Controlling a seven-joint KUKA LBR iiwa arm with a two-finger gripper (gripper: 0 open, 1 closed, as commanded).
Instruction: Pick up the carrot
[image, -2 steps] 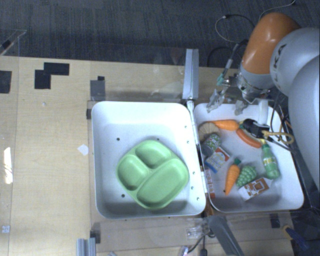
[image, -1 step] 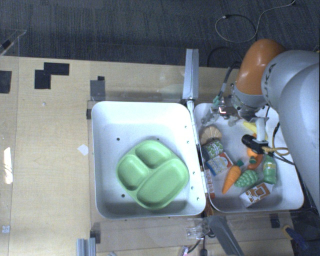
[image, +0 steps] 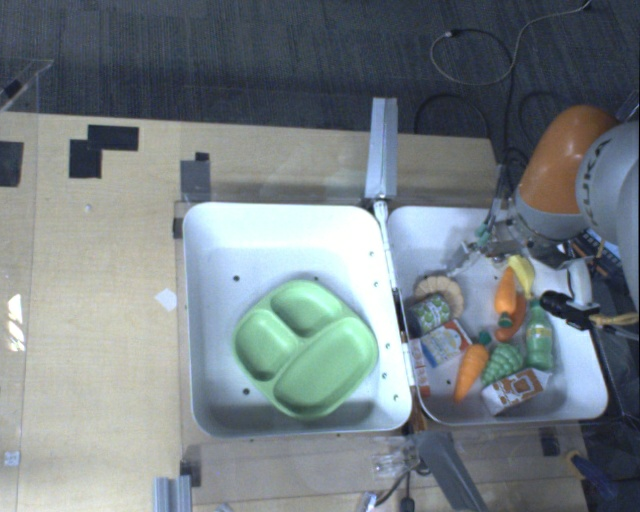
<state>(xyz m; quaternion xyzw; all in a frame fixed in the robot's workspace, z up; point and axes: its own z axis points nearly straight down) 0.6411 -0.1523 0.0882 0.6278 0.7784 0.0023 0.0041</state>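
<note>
Carrot (image: 471, 369) lies loose at 6 o'clock in the right bin (image: 596, 398), jammed between cartons, gripper (image: 487, 238) hovering at 12, can't tell its grip state.

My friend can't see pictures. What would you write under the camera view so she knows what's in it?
A toy carrot lies in the right white bin among other toy food, including a small milk carton and a green bottle, with the robot arm above that bin's far corner. The left white bin holds a green divided plate.
</note>
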